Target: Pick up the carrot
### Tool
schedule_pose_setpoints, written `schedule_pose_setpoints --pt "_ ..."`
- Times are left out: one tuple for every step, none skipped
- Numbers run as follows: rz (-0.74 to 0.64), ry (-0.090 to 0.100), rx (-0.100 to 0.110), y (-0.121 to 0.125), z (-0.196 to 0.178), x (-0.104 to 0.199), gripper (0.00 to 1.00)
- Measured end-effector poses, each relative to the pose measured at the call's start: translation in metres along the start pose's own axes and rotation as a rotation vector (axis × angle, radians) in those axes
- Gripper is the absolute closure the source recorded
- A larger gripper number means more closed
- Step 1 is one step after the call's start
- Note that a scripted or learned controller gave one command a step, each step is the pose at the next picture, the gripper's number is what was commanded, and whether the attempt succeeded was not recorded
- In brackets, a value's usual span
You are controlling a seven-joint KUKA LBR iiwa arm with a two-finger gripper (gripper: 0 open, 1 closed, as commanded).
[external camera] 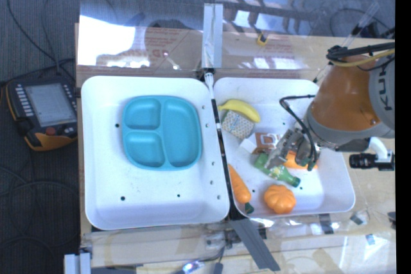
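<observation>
1. Carrot first: we see the tapered orange carrot lying at the right white bin's front-left edge.
2. We find the grey two-finger gripper well apart, over a green bottle.
3. We cannot tell its opening.

Glossy white plastic bins, matt smooth blue plate.
</observation>
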State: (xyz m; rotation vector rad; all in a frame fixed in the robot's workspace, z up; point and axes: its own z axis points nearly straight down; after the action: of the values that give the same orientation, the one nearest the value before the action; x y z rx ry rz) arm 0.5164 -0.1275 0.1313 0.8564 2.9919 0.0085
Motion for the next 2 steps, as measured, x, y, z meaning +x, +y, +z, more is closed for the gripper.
schedule_pose_setpoints --pt "0.291 0.026 0.020 0.0067 0.0150 -0.0756 1.00" --pt "0.292 0.026 0.020 0.0066 0.0149 -0.0756 0.00"
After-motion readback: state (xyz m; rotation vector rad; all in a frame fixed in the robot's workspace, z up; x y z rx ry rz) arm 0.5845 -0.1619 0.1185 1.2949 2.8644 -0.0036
